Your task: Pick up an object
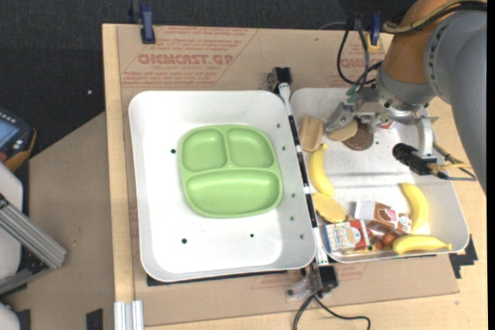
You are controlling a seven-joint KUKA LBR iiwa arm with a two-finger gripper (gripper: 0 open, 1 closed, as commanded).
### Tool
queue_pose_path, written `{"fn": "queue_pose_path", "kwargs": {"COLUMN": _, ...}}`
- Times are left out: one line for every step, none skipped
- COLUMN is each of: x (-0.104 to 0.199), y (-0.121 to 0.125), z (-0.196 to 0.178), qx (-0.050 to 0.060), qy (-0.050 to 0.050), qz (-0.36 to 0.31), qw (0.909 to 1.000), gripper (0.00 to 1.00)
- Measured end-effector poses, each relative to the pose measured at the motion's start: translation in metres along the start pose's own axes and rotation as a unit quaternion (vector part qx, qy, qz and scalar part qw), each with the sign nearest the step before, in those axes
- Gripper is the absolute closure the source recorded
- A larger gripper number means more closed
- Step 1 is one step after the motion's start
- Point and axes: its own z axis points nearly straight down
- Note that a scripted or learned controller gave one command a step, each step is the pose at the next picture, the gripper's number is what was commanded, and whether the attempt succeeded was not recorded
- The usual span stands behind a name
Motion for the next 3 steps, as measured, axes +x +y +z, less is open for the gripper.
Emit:
{"fn": "queue_pose_path", "kwargs": {"x": 0.039, "y": 0.022, "z": 0.000, "qx": 0.000, "qy": 0.000, "qz": 0.000, "qw": 1.0000, "gripper": 0.00}}
{"fn": "queue_pose_path", "kwargs": {"x": 0.026, "y": 0.021, "z": 0.000, "qx": 0.001, "qy": 0.001, "qz": 0.002, "qw": 1.0000, "gripper": 0.00}}
{"fn": "queue_pose_path", "kwargs": {"x": 0.029, "y": -0.036, "z": -0.001, "qx": 0.001, "qy": 0.001, "qz": 0.002, "qw": 1.0000, "gripper": 0.00}}
